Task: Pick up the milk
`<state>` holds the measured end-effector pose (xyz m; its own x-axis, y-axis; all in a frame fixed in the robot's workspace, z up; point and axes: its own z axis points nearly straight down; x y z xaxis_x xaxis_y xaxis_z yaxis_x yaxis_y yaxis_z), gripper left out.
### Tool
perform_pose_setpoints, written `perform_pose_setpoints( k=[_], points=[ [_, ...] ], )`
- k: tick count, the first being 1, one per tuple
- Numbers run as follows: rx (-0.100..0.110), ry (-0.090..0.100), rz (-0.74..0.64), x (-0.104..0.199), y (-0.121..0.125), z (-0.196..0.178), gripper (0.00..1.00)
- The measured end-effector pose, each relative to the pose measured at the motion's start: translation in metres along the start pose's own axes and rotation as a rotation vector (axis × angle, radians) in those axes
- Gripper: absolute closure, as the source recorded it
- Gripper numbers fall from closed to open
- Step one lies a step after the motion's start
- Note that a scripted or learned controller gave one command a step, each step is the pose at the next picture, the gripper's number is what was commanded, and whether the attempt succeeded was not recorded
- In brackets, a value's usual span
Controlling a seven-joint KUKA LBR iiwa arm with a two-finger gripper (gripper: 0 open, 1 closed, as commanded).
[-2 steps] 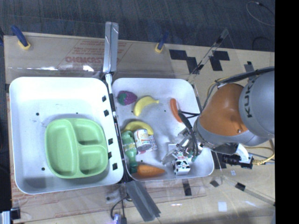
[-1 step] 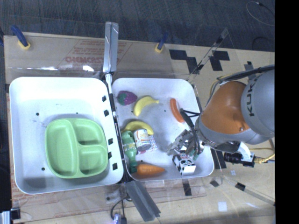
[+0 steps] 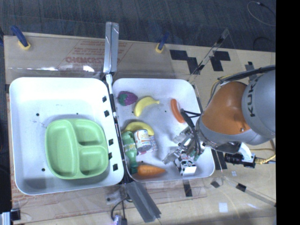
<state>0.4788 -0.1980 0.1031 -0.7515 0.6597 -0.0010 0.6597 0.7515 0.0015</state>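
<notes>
Plywood bench (image 3: 47, 48) carries two shallow white bins side by side; you look down on them at a slant. Start at the near rim of the right bin (image 3: 154, 178). There you find the carrot (image 3: 150, 170) lying along the wall, and the milk carton (image 3: 187, 167), white with dark print, in the near right corner, close to both walls. The gripper (image 3: 185, 150) sits directly over the milk carton; whether its fingers are spread or pressed together cannot be told, nor whether they touch the carton.

Moving farther in, note the green bottle (image 3: 129, 148) against the divider side and the small can (image 3: 143, 141) just beside it. Behind these lie a yellow banana (image 3: 139, 126), then a second banana (image 3: 143, 105), a purple grape bunch (image 3: 126, 98) and an orange-red sausage (image 3: 176, 110) near the far right wall. Open floor remains at the bin's centre and far right corner.

The left bin (image 3: 28, 97) holds a green divided tray (image 3: 77, 148) toward its near side, with bare floor beyond it.
</notes>
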Motion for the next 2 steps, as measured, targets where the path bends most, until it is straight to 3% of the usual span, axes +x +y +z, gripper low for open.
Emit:
perform_pose_setpoints(
  k=[1, 2],
  points=[
    [0.002, 0.001, 0.076, -0.0060, -0.0092, -0.0068, 0.00],
    [0.001, -0.001, 0.071, -0.0061, -0.0079, -0.0165, 1.00]
  ],
)
